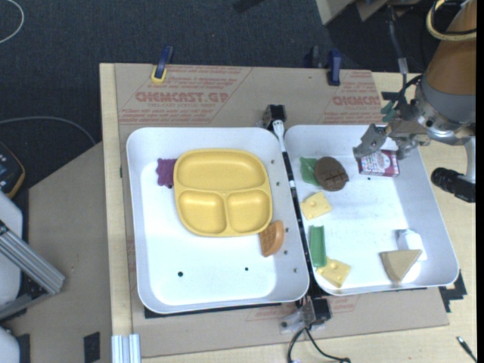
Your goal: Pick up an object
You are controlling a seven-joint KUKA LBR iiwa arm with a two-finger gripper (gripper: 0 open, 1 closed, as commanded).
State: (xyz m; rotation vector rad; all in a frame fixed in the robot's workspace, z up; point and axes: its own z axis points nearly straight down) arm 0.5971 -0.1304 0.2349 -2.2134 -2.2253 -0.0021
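Note:
My gripper (376,147) hangs over the far right part of the right bin (423,203), right above a small maroon and white packet (382,164) that lies on the bin floor. The packet's upper edge is partly hidden by the gripper. To the left of the packet sit a brown round cookie (330,173) and a green piece (308,168). A yellow cheese wedge (315,205) lies nearer the front, apart from the gripper.
The right bin also holds a green stick (317,244), a second yellow wedge (335,271), a tan wedge (399,263) and a white bit (410,239). In the left bin (151,263) lie a yellow divided plate (223,190), a purple item (165,172) and an orange-brown pastry (271,238).

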